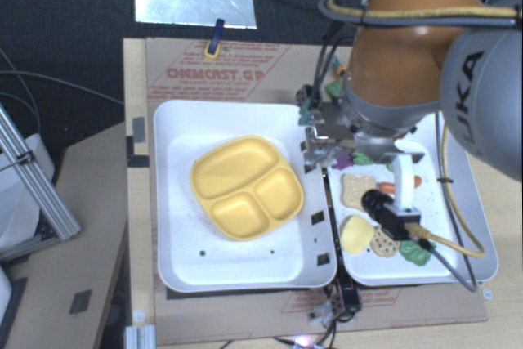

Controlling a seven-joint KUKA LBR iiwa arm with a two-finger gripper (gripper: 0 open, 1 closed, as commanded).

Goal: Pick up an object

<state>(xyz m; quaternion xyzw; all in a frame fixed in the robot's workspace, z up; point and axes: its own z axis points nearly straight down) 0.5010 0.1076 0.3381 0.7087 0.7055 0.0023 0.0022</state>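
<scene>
1. Seen from above at a slant, a worktop (90, 192) carries 2 shallow white bins side by side. A grey and orange arm (409, 37) reaches in from the right and hangs over the far half of the right bin (462, 192).
2. The gripper (317, 151) sits low over the seam where the 2 bins meet, toward the far end. Whether it is open or closed cannot be told from this angle.
3. The left bin (180, 257) holds 1 yellow divided plate (247, 188) with 3 compartments. It lies flat near the middle, turned at an angle, with its long axis running from far left to near right. Its right rim lies just left of the gripper and slightly nearer the camera.
4. In the right bin, small toy foods cluster on the camera side of the gripper: a tan cracker (357, 190), a pale yellow round piece (355, 234), a speckled cookie (382, 244) touching it, and a green piece (415, 255) by the near wall.
5. The task names no particular object. The plate rim looks like the nearest target, a short shift left. The cracker is the nearest small piece, lying toward the camera and a little right.
</scene>
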